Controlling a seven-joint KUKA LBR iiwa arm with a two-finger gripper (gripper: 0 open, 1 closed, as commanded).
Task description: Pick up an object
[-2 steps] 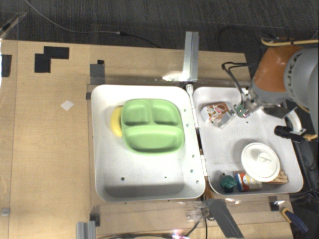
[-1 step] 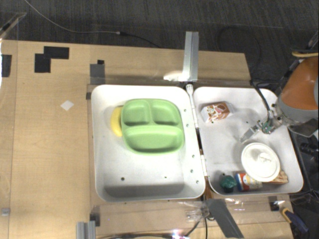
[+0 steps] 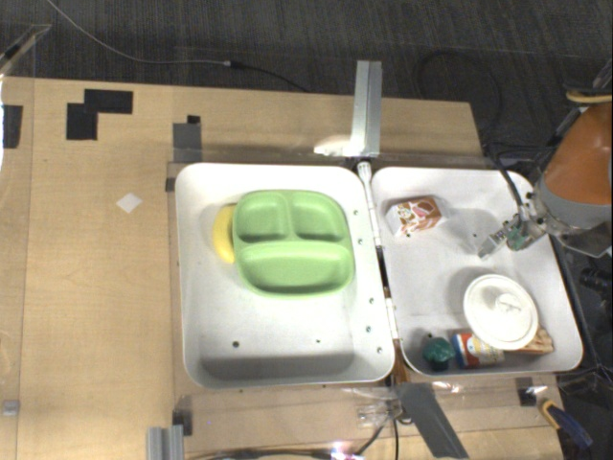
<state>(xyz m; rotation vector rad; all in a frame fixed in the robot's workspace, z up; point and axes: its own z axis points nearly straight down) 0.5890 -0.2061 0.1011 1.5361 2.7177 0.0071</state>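
While the arm reaches in from the right, its jaws (image 3: 506,238) hover low over the right bin (image 3: 421,295), near the crinkly snack packet (image 3: 415,216); can't tell if they're clenched. Probably lining up that one, since it lies apart from the smooth white round lid (image 3: 500,310). Glossy green divided plate (image 3: 291,241) fills the left bin (image 3: 268,353).

Single fixed overhead view, looking down at a slight slant on the wooden bench (image 3: 86,286). The left bin (image 3: 278,338) sits near frame centre, with the right bin (image 3: 431,286) touching its right side. Dark floor (image 3: 239,17) lies beyond the left bin's far rim. Both bins fit in frame entirely.
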